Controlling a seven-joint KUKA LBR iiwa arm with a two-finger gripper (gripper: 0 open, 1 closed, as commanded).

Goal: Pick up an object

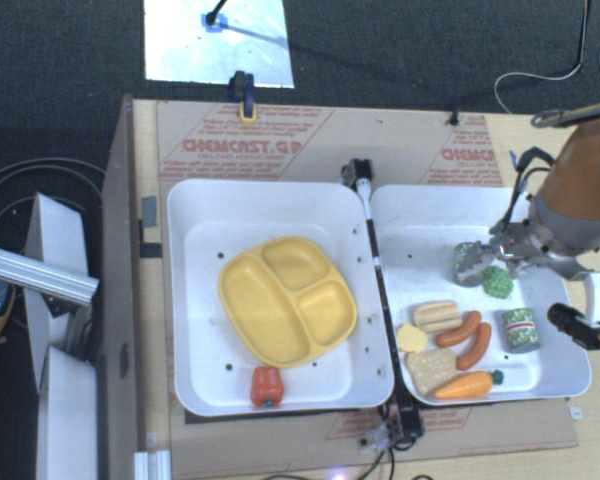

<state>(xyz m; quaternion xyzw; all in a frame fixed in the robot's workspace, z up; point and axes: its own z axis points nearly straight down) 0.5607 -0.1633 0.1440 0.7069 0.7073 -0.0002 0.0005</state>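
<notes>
The gripper (477,264) hangs low in the right bin (420,218), just left of the broccoli (497,282), whether clamped on anything I cannot tell, so a clean grasp likely needs centring over the floret, clear of the can (520,329).

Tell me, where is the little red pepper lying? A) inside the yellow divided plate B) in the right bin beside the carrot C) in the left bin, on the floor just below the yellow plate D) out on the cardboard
C: the red pepper lies on the left bin's floor, just below the yellow divided plate, outside its compartments.
</notes>
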